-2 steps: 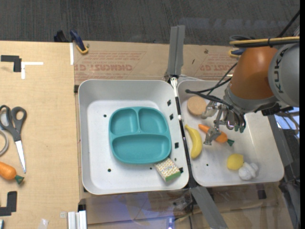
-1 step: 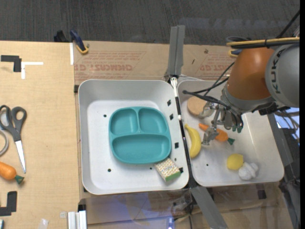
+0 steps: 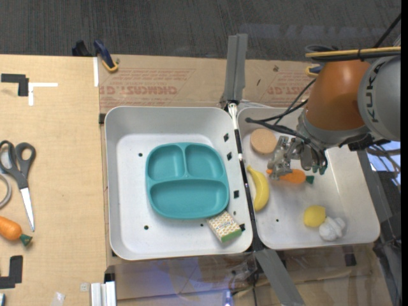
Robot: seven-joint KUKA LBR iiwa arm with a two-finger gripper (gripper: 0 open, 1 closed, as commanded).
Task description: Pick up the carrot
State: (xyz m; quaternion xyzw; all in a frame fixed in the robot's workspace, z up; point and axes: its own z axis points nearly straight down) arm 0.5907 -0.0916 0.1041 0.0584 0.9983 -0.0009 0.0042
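An orange carrot (image 3: 293, 177) with a green stub at its right end lies in the right bin (image 3: 357, 234), near the middle. My gripper (image 3: 288, 161) hangs directly over the carrot's left half and covers part of it; a bit of orange shows to the left of the gripper too. The grey arm with its orange band comes in from the upper right. A second carrot (image 3: 9, 229) rests outside the bins on the bench at the far left.
The right bin also holds a banana (image 3: 259, 189), a tan round disc (image 3: 262, 141), a lemon (image 3: 314, 216) and a white crumpled lump (image 3: 331, 228). In the left bin sit a teal divided plate (image 3: 187, 180) and a sponge (image 3: 224, 227). Scissors (image 3: 19, 171) lie far left.
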